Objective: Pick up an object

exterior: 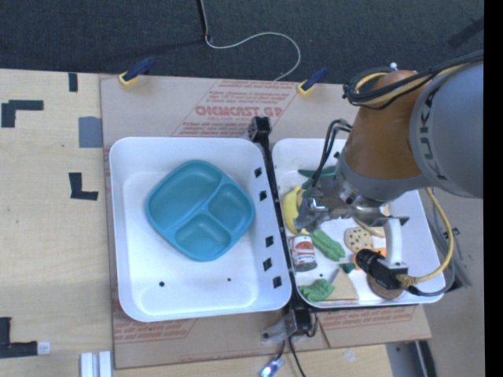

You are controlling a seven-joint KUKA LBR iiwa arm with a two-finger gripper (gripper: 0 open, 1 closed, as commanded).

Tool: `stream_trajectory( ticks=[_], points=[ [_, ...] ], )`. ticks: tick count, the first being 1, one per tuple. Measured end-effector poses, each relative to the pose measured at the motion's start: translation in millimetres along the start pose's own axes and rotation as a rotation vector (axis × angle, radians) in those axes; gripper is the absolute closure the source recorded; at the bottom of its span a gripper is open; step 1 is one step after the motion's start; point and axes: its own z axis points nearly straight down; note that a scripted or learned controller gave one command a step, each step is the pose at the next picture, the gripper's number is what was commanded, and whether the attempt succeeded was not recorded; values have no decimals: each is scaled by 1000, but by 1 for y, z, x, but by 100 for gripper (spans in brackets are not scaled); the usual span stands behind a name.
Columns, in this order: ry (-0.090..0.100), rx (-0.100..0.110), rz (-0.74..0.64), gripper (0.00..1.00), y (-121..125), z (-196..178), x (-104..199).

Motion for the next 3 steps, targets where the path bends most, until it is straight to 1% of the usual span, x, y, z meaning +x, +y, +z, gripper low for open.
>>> stream_trajectory(
  ticks=[1,2,3],
  points=[
    [-2,-13,4,100,-20,-71,-7],
    [-1,-1,-1,100,-20,-21,56],
    [-2,-13,5,100,-19,-90,41]
  ],
)
